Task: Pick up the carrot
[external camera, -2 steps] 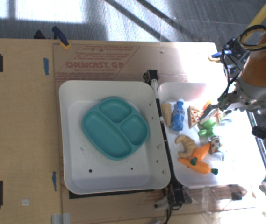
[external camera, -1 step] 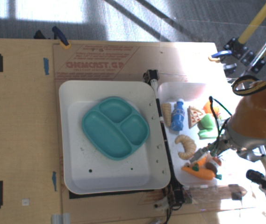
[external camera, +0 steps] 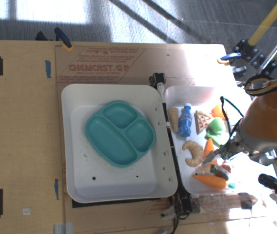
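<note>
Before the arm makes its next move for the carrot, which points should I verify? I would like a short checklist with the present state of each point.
1. Carrot is in view, lying near the front edge of the right bin: ok.
2. Gripper is over the right bin, close above the carrot: ok.
3. Carrot is between the fingers: not ok, it lies apart on the bin floor.
4. Fingers open enough for the carrot: cannot tell.
5. Free space around the carrot: not ok, a small red and white toy sits right beside it and the croissant is near.
6. Teal plate in the left bin is out of the way: ok.
</note>
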